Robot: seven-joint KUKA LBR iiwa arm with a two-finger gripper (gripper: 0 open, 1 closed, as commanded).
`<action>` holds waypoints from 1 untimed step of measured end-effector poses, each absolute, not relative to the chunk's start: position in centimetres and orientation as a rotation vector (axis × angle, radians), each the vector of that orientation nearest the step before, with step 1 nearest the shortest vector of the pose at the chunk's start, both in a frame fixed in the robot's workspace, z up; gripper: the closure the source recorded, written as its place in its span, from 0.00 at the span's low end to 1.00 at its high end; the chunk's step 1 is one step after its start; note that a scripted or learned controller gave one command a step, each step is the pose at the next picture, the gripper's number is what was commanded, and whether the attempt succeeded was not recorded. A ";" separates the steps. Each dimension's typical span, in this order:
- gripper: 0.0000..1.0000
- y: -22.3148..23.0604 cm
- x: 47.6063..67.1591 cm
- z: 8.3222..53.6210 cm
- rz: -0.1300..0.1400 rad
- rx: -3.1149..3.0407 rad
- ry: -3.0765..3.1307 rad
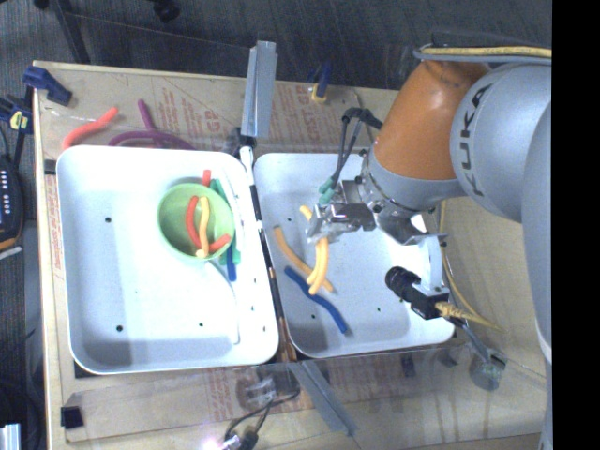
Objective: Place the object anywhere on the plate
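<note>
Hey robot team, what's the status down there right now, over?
Gripper over right bin, fingers on yellow strip. Green plate in left bin, already holding strips. Bin walls between.

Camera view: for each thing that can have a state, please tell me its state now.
Pincer: over right bin, a yellow piece hanging at its tip.
Yellow piece: hanging nearly upright, lower end near bin floor.
Blue piece: lying flat in right bin.
Plate: in left bin, holding red, yellow, orange pieces.

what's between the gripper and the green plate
In the camera view: bare floor of the right bin, then both bins' adjoining rims, between the gripper and green plate.
</note>
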State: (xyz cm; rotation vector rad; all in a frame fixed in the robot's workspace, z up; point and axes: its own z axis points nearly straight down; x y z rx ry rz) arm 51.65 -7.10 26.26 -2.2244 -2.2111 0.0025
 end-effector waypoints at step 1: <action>0.00 -7.1 51.7 26.3 0.002 -2.225 -2.211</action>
